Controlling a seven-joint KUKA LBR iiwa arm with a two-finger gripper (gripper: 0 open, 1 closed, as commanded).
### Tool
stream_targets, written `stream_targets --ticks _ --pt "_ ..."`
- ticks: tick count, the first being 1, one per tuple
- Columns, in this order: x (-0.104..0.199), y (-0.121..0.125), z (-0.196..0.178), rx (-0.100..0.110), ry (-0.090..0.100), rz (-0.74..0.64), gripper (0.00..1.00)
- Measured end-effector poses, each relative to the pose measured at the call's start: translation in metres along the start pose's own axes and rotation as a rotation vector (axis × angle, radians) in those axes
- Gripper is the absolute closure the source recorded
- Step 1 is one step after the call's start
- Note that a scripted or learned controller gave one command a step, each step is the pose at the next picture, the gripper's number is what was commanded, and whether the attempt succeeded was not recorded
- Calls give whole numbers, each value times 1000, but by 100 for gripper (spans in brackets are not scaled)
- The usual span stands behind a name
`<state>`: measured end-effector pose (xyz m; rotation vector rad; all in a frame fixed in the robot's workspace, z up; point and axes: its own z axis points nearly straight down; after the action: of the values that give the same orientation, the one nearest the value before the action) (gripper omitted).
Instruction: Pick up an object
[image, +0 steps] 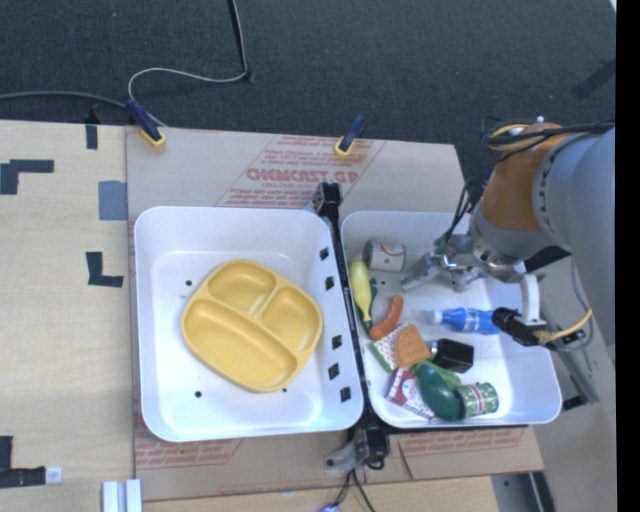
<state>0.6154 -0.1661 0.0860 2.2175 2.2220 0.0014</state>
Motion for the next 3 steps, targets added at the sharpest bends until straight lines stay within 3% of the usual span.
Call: stream_targets --ticks 1,2,3 --pt "48 26 1 8 0 0 0" --pt "61 30 3 29 -9 2 0" --pt "62 28 2 24 -10 4 0"
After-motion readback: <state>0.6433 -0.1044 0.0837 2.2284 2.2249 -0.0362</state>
